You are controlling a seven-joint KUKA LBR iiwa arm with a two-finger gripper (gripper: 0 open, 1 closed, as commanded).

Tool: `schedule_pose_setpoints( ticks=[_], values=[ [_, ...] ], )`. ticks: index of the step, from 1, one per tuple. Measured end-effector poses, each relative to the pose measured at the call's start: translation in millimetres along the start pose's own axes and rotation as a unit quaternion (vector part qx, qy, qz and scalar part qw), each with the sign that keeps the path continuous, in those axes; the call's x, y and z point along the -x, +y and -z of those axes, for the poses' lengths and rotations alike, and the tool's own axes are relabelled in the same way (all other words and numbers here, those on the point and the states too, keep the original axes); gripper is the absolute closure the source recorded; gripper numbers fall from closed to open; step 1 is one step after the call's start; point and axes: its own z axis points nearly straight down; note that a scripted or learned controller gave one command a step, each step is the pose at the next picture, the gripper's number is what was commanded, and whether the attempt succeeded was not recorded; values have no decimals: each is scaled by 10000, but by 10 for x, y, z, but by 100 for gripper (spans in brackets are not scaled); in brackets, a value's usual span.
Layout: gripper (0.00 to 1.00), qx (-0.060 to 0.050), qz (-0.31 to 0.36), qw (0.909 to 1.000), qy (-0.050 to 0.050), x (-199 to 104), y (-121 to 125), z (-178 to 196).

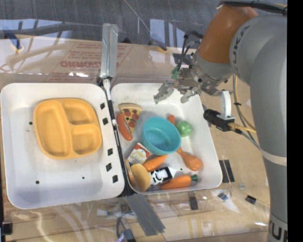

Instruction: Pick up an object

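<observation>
The pincer [174, 92] hangs spread wide with nothing between its fingers, over the far end of the right bin [208, 135]. Just below it lies a glossy teal bowl [161, 135], round and tipped on its side among toy foods.

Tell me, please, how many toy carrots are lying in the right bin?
2: one carrot lies below the teal bowl, and another carrot rests along the right bin's near edge. More may be hidden under the bowl.

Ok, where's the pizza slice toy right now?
In the camera view the pizza slice lies in the right bin, at its upper left by the divider, just above the hot dog and left of the teal bowl.
</observation>
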Motion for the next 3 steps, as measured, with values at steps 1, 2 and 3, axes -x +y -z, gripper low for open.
schedule_pose_setpoints(
  ticks=[1, 2, 3],
  values=[
    [100, -10, 28, 10000, 6, -14, 5, 96],
    [0, -12, 28, 10000, 6, -14, 4, 94],
    [0, -12, 28, 10000, 5, -14, 4, 94]
  ],
)
